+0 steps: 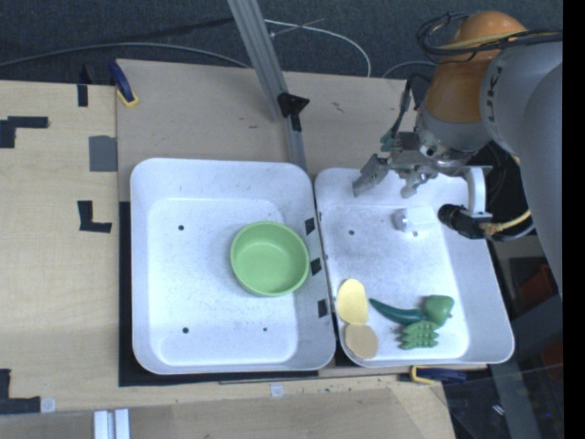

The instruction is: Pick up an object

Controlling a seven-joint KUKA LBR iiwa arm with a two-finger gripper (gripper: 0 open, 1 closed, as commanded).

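Gripper (394,181) open, nothing between fingers, above right bin's (475,273) far end; green bowl (269,259) in left bin (164,245).

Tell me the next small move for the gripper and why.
Probably bring the open gripper toward the camera, down the right white bin. It hangs with nothing between its fingers over that bin's far end, while the yellow oval piece, tan round piece and green plastic vegetables lie clustered at the near edge.
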